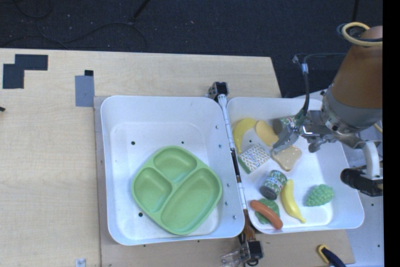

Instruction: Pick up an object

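My gripper: down over the back part of the right bin, reaching in from the right; whether it is apart or together I cannot tell, the tips blur against the toys under them.

Bread slice: right under and just beside my gripper, on its near side; tan, lying flat, touching or very close to the metal, I cannot tell which. Nothing shows it clamped.

Yellow pieces: two rounded yellow shapes just to my gripper's left, against the bin's back-left corner; the bigger one curves along the divider wall.

Checkered block: pale, patterned, left of the bread, tilted, one corner toward the divider.

Small can: nearer the front than the bread, lying tipped, its round end facing up and to the right.

Banana: just right of the can, long axis running from back to front with a slight lean to the right, tip toward the bin's front rim.

Carrot: orange-red, at the front-left corner, long axis slanting from upper left to lower right, resting on something green.

Green bunch: knobbly, right of the banana, well apart from my gripper.

My arm: orange band over grey wrist, standing above the bin's right side.

Left bin: side by side with the right one, holding a green divided plate, three compartments, set at a slant.

Bench: light wood, with dark blue-grey patches near its back-left.
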